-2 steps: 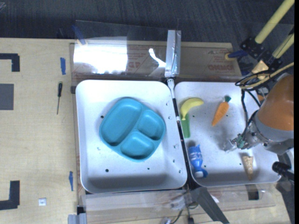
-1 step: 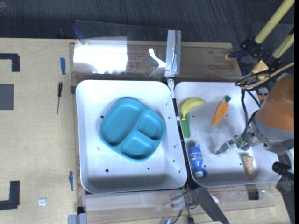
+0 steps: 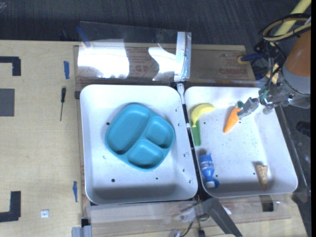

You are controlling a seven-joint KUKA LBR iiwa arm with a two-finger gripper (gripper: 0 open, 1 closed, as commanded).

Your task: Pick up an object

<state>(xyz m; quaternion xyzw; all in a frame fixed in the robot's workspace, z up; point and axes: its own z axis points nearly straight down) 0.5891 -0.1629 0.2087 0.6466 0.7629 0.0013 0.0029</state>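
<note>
Hovering my two-finger metal pincer (image 3: 251, 105) beside the small orange plastic carrot's (image 3: 230, 121) green top, I cannot tell its state.

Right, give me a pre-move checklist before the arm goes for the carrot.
1. Carrot lies unobstructed in the right bin: ok.
2. Gripper near the carrot's green top: ok.
3. Carrot between the fingers: cannot tell.
4. Neighbours apart from the carrot: banana, blue bottle, cone-shaped object: ok.
5. Blue divided plate out of the way in the left bin: ok.
</note>
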